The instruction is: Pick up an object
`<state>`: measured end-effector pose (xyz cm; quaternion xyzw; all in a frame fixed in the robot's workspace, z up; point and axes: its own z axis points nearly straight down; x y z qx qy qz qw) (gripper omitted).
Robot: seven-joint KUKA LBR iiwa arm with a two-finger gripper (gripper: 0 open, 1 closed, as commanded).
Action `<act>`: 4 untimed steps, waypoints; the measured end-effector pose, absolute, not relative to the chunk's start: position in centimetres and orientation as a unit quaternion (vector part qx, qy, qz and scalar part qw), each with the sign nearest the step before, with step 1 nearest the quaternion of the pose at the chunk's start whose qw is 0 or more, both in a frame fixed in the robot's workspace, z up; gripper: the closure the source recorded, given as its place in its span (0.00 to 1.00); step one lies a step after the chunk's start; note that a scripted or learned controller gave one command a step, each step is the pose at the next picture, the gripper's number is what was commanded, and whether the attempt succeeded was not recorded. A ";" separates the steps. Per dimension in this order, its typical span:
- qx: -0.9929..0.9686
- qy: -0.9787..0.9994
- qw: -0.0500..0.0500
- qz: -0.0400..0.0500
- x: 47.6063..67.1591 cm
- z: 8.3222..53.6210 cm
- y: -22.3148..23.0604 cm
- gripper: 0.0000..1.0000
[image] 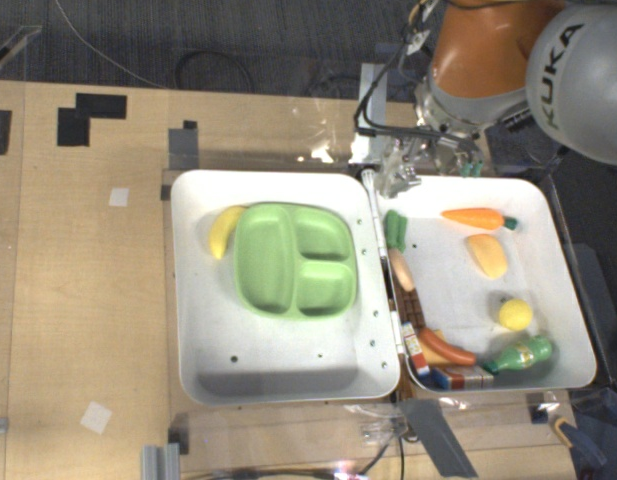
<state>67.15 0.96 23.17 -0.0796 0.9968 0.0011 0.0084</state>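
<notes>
Claw (403, 173) hung over the right bin's (558, 268) far-left corner, its state impossible to tell, green piece (395, 229) just below it, carrot (475, 218) to its right.

Pale wooden bench (78, 298); dark floor (188, 18)

The arm (573, 78) bears the word "KUKA" in dark capitals on its grey casing, running slantwise at the upper right. No other text, label or number can be read on the bins or the things in them.
</notes>
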 end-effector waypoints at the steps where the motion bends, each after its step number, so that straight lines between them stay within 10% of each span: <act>1: -0.279 0.960 0.004 -0.001 66.5 18.6 -4.8 1.00; 2: -0.229 0.973 0.007 -0.001 67.1 21.7 -4.6 1.00; 3: -0.449 0.894 0.004 -0.002 61.4 19.6 -10.0 1.00; 4: -0.459 0.889 0.007 -0.002 67.2 22.5 -6.1 1.00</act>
